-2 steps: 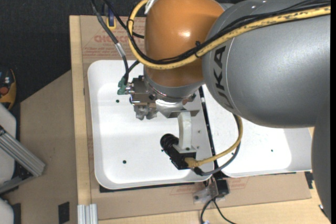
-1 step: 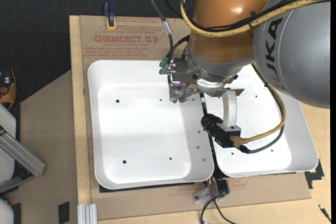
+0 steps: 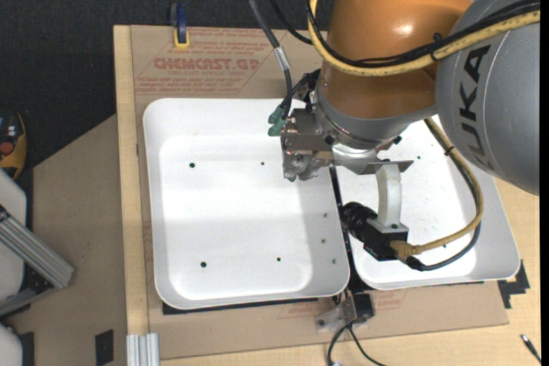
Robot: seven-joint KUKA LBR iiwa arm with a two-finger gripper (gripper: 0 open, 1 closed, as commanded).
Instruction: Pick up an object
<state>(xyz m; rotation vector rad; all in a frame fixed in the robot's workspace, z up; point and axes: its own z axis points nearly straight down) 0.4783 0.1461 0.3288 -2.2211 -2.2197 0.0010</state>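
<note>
The KUKA arm [image 3: 480, 90] reaches in from the right and bends steeply down, so its orange wrist band [image 3: 390, 4] bulges toward the camera and covers much of the right bin [image 3: 455, 261]. Below the band the grey wrist narrows to the gripper [image 3: 296, 163], which hangs over the seam between the two bins, just at the right edge of the left bin [image 3: 236, 210] and close to its far right corner. The gripper's body hides its tips, so whether it is released or clenched on anything cannot be told. A small green piece [image 3: 276, 123] shows at the gripper's upper left side; whether it belongs to the tool or is a loose object cannot be made out. No object to pick up can be made out in the visible parts of either bin. The left bin's floor shows a few small dark dots. Black cables [image 3: 262, 9] run from the wrist upward, and a black connector [image 3: 371, 231] with a yellow-sheathed cable [image 3: 459, 231] lies over the right bin, near the seam. Both bins sit on a brown board [image 3: 214, 60] printed with red lettering, with a blue and yellow clamp [image 3: 180, 24] at the board's far edge.
</note>
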